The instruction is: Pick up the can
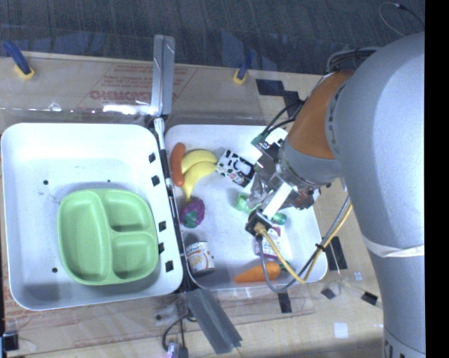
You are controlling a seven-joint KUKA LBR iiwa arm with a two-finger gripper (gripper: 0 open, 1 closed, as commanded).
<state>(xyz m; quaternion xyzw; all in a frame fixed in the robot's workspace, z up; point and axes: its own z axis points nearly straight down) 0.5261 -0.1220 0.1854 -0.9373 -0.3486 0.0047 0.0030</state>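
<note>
**Hand over the right bin, can not yet reached**

Camera view: the can (200, 257) stands upright near the front left corner of the right bin (209, 134), close to the wall shared with the left bin (16, 200). It is a short cylinder with a printed label and a dark metal top. The hand (260, 222) hangs over the middle-right of the same bin, well apart from the can, above a small green thing (245, 201); whether it is open or shut I cannot tell, and nothing shows in its grip. I judge this the approach step: the grasp has not begun. The next move calls for a shift toward the can, then a drop straight over its top, clear of the bin wall beside it.

Around it lie soft rounded toy foods: a banana (198, 168), a purple knobbly fruit (193, 212), an orange carrot (257, 274), a black-and-white carton (235, 168). The left bin holds a smooth green divided tray (109, 236). The bins look like glossy plastic, on a desk (75, 80)
</note>
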